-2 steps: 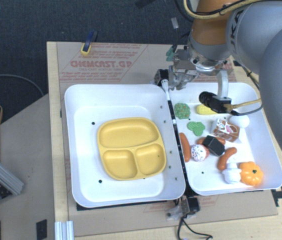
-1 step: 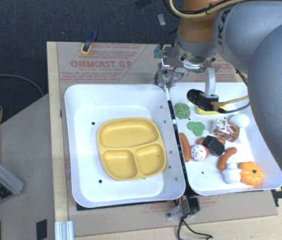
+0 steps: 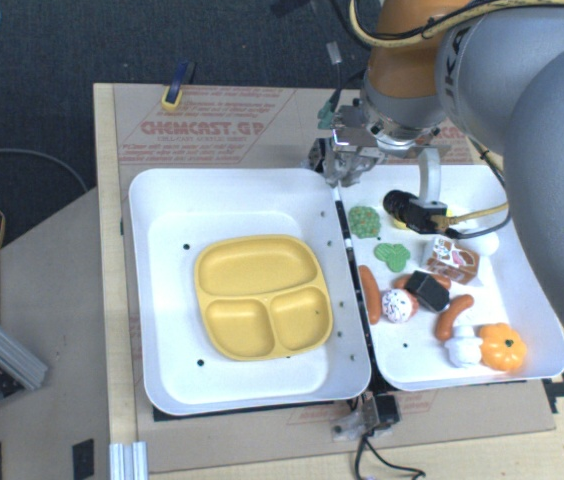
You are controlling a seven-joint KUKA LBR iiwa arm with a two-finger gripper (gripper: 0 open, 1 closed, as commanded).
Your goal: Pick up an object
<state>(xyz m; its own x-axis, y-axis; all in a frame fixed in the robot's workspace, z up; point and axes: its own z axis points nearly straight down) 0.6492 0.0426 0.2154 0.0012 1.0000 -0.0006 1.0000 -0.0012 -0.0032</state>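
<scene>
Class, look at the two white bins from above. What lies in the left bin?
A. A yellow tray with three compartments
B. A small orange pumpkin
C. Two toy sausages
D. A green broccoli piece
A: the yellow divided tray sits in the left bin, while the pumpkin, sausages and green pieces all lie in the right bin.

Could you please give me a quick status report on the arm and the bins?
Gripper at the far end of the seam between bins, nothing seen between its fingers. Toy items unpicked in right bin. Yellow divided tray in left bin.
</scene>
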